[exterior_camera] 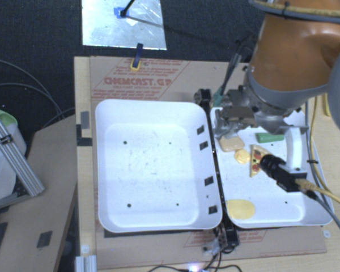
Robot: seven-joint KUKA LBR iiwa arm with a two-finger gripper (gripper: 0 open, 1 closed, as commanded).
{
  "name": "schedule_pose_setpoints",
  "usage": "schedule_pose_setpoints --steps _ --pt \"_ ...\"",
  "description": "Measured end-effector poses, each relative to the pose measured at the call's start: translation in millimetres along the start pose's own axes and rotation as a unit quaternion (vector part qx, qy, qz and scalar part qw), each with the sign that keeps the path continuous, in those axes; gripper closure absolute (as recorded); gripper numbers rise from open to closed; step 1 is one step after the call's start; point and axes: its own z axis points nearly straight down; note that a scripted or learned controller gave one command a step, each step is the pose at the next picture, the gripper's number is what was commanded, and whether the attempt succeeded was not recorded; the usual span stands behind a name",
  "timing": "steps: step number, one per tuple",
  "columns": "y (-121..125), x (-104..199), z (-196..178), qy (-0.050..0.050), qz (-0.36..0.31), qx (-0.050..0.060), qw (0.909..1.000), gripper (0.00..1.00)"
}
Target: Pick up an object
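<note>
The right bin [272, 214] holds several small things. A tan block [232, 143] lies near the bin's left wall, with a small yellow lump [242, 156] and a pizza-slice-shaped toy [255, 162] just beside it. A green bar [270, 136] and a white curved piece [293, 147] lie further right. A flat yellow disc [241, 209] rests near the front edge. My gripper [231, 122] hangs low over the back left part of this bin, just above the tan block, under the large orange-banded wrist. Nothing is visibly held.
The left bin [153, 163] sits against the right one, joined by a dark divider with clips [211, 157]. Both stand on a cardboard sheet [141, 78]. A shiny metal sheet [123, 15] lies behind, and an aluminium frame [11, 152] stands at the left.
</note>
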Motion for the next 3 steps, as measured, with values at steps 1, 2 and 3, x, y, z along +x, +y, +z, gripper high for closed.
schedule_pose_setpoints --steps 1,2,3 --pt "0 126 30 0.000 -0.005 0.003 1.0000 1.00" --pt "-2 120 166 -0.004 0.003 0.009 0.9999 1.00" --pt "80 50 185 -0.002 0.005 0.001 1.0000 1.00"
